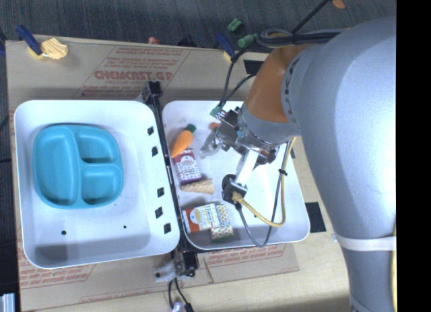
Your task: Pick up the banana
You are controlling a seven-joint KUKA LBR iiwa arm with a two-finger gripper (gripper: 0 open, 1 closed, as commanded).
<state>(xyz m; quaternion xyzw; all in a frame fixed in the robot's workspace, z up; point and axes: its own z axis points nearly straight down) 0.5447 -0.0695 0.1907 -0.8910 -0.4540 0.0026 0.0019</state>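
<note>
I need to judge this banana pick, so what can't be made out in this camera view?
- Right bin, the camera view's right-hand part: covered by the arm, so what lies there is hidden.
- Packet and carton labels: too small to read.

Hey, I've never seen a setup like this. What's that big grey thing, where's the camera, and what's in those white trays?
The big grey shape with the orange band is a robot arm, reaching in from the right. One fixed camera looks down on the bench at a slant. Two shallow white bins sit side by side. The left bin holds a blue divided plate. The right bin holds a carrot, a small packet, a pale wafer and a little carton. The arm's end hangs over the right bin; whether it holds anything I cannot tell.
</note>
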